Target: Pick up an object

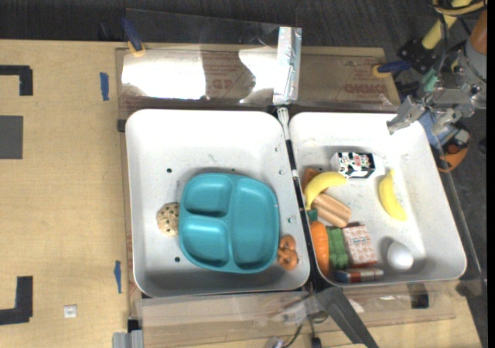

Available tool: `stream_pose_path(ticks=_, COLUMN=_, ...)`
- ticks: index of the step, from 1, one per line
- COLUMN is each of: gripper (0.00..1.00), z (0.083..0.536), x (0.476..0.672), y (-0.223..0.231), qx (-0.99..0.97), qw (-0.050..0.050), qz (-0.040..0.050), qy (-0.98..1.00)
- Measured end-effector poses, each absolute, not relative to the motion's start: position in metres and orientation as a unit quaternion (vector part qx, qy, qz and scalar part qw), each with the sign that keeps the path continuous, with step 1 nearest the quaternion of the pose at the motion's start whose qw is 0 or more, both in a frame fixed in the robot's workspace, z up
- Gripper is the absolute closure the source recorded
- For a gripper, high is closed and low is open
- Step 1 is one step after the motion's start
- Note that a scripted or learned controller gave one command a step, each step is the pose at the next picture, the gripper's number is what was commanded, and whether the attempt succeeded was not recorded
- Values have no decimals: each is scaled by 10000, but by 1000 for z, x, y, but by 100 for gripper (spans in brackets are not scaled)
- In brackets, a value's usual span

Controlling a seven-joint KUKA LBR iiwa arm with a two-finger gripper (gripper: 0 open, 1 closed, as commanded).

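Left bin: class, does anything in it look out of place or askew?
Mildly. The teal divided plate sits askew in the left bin, with a cookie and a small orange toy lying beside its edges rather than on it.

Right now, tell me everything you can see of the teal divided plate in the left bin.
The teal divided plate is a rounded-square dish, plastic by its look, with three compartments: one long one on the right, two smaller ones on the left. It lies flat, right side up and slightly rotated, in the lower middle of the left bin. Nothing sits in its compartments. A cookie rests against its left edge, and a small orange item sits at its lower right corner.
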State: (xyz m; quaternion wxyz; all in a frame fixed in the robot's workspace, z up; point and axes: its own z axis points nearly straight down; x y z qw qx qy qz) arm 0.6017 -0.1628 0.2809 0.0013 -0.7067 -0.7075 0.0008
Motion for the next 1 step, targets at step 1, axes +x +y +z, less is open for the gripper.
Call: stream_pose_path(ticks=1, gripper=0, z=281, x=602, y=-163, qx=-7067, qw=14, qz=8, qy=-7076)
